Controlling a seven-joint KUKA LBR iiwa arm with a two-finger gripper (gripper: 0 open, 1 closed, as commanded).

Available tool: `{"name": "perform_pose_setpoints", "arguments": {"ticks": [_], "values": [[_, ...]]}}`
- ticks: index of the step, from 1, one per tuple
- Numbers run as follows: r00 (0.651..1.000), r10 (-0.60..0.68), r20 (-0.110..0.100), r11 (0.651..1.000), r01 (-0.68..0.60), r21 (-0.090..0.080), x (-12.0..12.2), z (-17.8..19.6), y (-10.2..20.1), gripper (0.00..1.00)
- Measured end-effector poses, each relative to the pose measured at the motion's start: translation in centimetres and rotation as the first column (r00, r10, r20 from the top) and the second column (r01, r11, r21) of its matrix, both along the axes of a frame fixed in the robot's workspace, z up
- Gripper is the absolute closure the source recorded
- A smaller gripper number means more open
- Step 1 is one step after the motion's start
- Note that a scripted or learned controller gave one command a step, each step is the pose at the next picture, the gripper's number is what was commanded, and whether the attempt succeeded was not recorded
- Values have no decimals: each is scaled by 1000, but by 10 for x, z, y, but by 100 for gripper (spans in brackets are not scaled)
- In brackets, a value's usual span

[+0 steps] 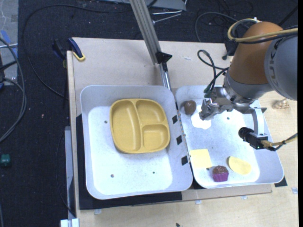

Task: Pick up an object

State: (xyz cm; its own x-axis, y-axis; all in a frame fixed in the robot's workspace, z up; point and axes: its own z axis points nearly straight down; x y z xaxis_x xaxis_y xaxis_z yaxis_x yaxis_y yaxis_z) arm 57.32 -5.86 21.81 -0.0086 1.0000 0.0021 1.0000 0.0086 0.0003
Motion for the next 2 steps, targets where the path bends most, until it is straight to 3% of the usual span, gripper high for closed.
{"name": "perform_pose_setpoints", "arguments": {"ticks": [2], "values": [[1000, 1, -2, 1000, -1, 0, -10, 0, 123, 100]]}}
